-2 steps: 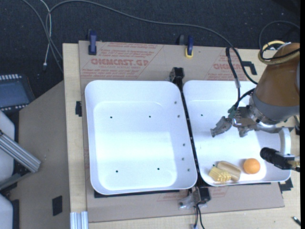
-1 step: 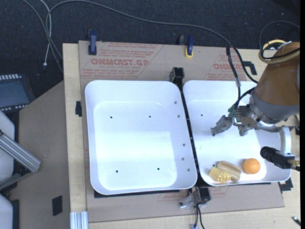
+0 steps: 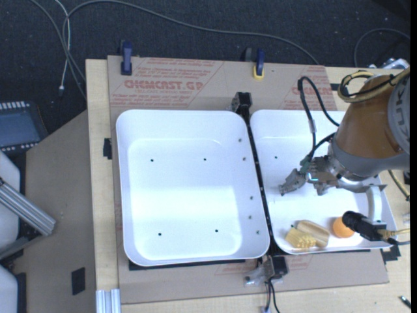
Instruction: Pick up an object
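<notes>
My gripper (image 3: 290, 184) hangs over the middle of the right bin (image 3: 287, 132), reaching in from the right and pointing left. Nothing shows in its grasp. Near the front wall of that bin, below the gripper, lies a tan and yellow corn-like piece (image 3: 307, 234). Just to its right sits a small orange ball (image 3: 341, 227), partly covered by the wrist hardware. The gripper is well apart from both, above and behind them.
The left bin (image 3: 130, 194) stands beside the right one, with a narrow dark gap between them. Blue clamps (image 3: 126, 57) hold the board at the back edge. Cables run over the dark floor behind the bench.
</notes>
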You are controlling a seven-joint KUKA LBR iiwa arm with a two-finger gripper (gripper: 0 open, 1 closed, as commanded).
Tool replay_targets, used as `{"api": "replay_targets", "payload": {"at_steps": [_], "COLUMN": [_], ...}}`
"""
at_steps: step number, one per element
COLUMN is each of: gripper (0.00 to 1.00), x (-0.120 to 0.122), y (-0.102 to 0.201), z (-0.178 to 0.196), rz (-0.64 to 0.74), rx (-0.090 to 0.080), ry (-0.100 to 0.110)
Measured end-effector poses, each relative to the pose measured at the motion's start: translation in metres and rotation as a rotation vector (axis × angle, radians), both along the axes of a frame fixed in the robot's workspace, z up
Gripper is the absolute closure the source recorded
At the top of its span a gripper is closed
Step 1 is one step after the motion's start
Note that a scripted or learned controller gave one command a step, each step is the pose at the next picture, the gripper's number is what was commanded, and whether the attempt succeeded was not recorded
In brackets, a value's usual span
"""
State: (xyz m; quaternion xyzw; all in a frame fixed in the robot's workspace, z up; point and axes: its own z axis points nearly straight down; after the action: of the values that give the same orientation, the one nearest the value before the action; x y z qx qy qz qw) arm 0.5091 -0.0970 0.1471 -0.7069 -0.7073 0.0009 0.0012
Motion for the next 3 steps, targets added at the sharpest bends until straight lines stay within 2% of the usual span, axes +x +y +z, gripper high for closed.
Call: {"api": "replay_targets", "payload": {"at_steps": [1,2,3], "gripper": [0.0,1.0,1.0], "x": [-0.001,0.0,0.009], "y": [0.0,0.0,0.007], "z": [-0.052,-0.039,0.013], "rz": [-0.001,0.0,0.0], "rx": [0.0,-0.001,-0.001], "ry": [0.001,-0.004,-0.008]}}
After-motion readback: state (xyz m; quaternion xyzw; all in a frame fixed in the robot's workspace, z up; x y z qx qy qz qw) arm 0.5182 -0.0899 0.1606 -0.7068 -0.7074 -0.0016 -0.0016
